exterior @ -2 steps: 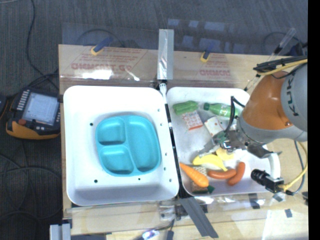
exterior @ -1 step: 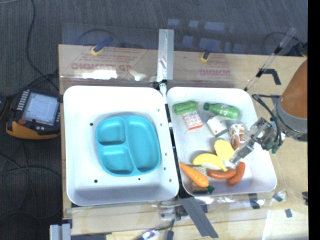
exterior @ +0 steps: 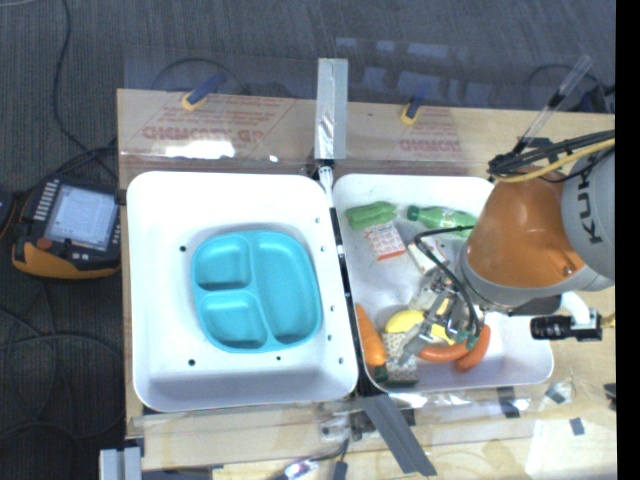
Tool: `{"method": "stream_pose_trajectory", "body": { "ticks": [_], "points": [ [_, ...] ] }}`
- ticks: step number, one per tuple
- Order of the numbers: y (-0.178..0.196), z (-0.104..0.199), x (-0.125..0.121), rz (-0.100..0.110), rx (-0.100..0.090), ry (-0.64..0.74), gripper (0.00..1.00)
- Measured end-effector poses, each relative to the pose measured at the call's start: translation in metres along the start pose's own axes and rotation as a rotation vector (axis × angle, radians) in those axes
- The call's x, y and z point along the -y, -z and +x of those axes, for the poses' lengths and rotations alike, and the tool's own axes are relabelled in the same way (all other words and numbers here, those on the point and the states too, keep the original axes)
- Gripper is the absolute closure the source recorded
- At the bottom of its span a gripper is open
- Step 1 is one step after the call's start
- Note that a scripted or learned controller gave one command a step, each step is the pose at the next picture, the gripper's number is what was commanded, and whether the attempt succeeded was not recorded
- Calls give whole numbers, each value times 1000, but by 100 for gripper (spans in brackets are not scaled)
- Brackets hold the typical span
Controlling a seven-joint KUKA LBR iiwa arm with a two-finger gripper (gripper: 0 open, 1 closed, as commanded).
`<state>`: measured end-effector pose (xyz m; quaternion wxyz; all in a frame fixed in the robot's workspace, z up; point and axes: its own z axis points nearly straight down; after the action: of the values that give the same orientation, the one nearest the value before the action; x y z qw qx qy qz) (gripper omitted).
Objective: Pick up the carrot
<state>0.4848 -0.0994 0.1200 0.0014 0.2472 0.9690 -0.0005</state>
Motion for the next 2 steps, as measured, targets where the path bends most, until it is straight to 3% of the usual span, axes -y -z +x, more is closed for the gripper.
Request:
{"method": "stream_pose_trajectory", "body": {
  "ticks": [1, 2],
  "points": [
    [9, 0, -3, -7, 2, 2, 100],
    [63, 20, -35, 2, -4, -584, 100]
  ]
}}
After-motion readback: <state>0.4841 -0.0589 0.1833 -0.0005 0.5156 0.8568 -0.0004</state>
